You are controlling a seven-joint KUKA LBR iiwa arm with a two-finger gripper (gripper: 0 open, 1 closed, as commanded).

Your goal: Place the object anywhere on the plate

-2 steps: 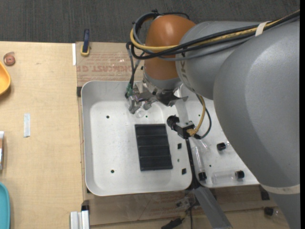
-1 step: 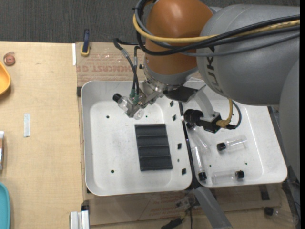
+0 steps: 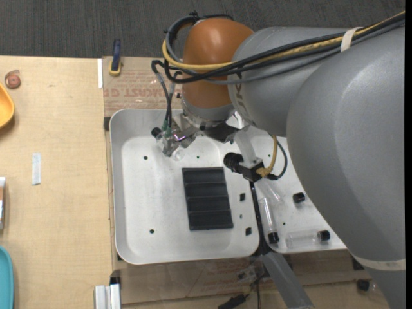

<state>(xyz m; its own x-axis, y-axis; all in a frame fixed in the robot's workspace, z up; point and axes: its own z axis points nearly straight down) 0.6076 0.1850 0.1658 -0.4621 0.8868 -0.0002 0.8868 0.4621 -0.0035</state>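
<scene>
A black ribbed rectangular plate [image 3: 207, 198] lies flat in the middle of the left white bin [image 3: 132, 237]. My gripper [image 3: 170, 143] hangs over the bin's far part, a little up and left of the plate's far edge. It sits below the orange band [image 3: 209, 50] of the arm. Something small and pale [image 3: 178, 152] shows at the gripper's tip; I cannot tell whether it is held or what it is. The grey arm hides most of the right side of the view.
The right bin [image 3: 302, 221] shows partly under the arm, with clear tubes [image 3: 269, 212] and small black pieces [image 3: 299, 198]. A wooden benchtop [image 3: 58, 192] lies to the left, with an orange dish [image 3: 4, 108] at its edge. A blue clamp [image 3: 116, 56] stands behind the left bin.
</scene>
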